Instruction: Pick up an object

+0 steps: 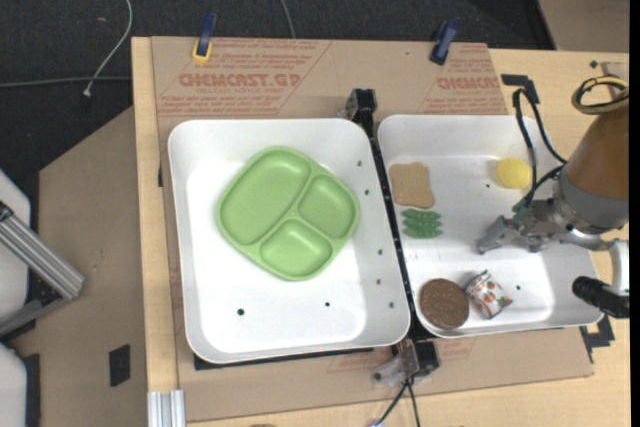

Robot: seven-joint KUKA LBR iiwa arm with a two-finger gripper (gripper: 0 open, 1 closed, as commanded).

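Observation:
The right bin holds several small things. A tan bread slice lies at its left, with a green leafy piece just below it. A yellow ball sits near the back right. At the front are a brown round disc and a red-and-white packet. My gripper hangs low over the bin's bare middle, reaching in from the right. It is below the ball, above the packet and right of the green piece. Nothing shows in its grasp.
The left bin bears a green divided plate at its centre. Black clips sit between the bins at the back. The arm's orange band and cables stand over the right bin's right side.

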